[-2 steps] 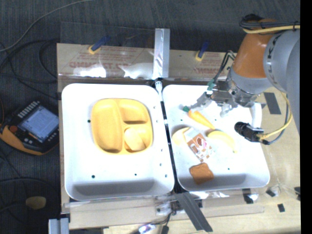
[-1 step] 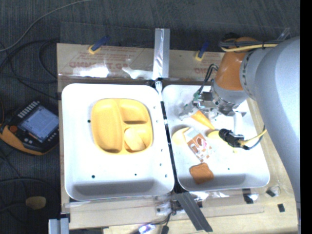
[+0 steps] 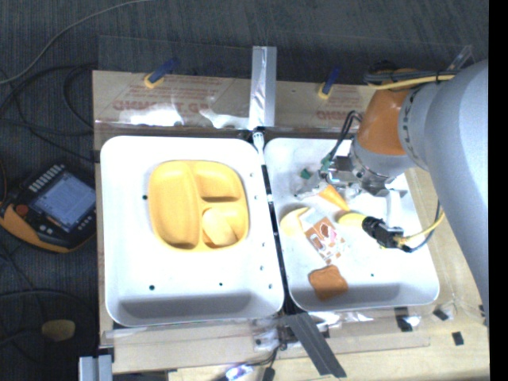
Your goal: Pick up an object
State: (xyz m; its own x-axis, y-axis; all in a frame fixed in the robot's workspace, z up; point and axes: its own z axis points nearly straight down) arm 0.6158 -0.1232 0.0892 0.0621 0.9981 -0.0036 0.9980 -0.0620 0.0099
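Smooth, faintly glossy white plastic is seen in both bins [image 3: 186, 292]. The yellow divided tray [image 3: 197, 205] looks like matt plastic. The small packet [image 3: 324, 237] is possibly printed paper.

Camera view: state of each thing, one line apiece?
Yellow divided tray: flat, upright, in the left bin.
Brown block: lying loose in the right bin, near its front edge.
Printed packet: lying flat, mid right bin.
Yellow wedge: lying just under the hand.
Hand: low over the right bin's back part.
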